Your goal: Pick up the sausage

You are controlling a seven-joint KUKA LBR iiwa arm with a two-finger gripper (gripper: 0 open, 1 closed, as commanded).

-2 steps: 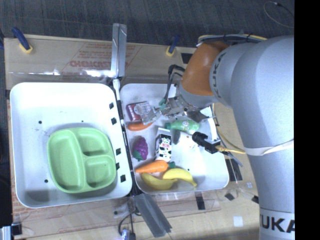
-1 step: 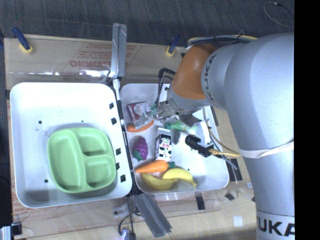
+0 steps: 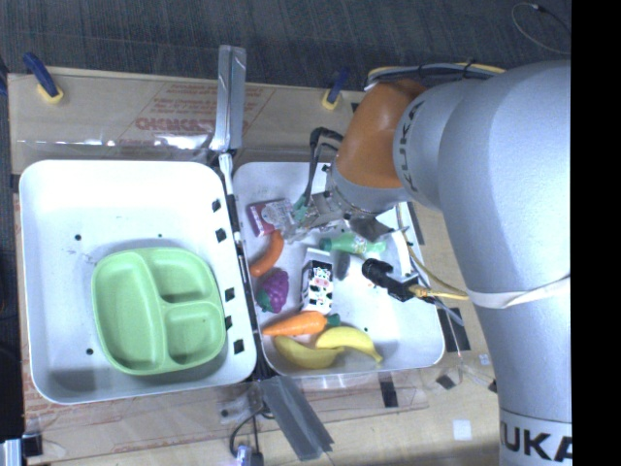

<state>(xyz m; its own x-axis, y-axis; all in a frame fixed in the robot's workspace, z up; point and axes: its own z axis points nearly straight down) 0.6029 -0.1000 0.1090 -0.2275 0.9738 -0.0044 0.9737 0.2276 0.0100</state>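
The bench is topped with a tan board (image 3: 116, 115) carrying faint red print, and it stands on dark carpeted flooring (image 3: 291, 8). Two blue clamps (image 3: 44, 78) and (image 3: 336, 87) grip the far edge of the board. Two shallow white bins sit side by side, divided by a grey metal bar (image 3: 230, 95). The left bin (image 3: 49, 212) contains a green compartment tray (image 3: 158, 311), lying flat. The right bin (image 3: 417, 343) holds the loose items. The sausage (image 3: 269, 254), orange-brown and slanted, lies near the bin's left wall, just above a purple bunch of grapes (image 3: 273, 288). A carrot (image 3: 297, 324) rests beside a yellow banana (image 3: 325, 348) at the near edge. A small black-and-white carton (image 3: 318, 283) stands near the middle, with a green item (image 3: 351, 246) to its right. The grey arm (image 3: 505, 192), with its orange band (image 3: 374, 144), reaches in over the right bin. The gripper (image 3: 303, 212) sits low at the far part of that bin, just above and to the right of the sausage, near a purple-edged packet (image 3: 262, 215). Whether it is parted or closed cannot be determined from this angle.
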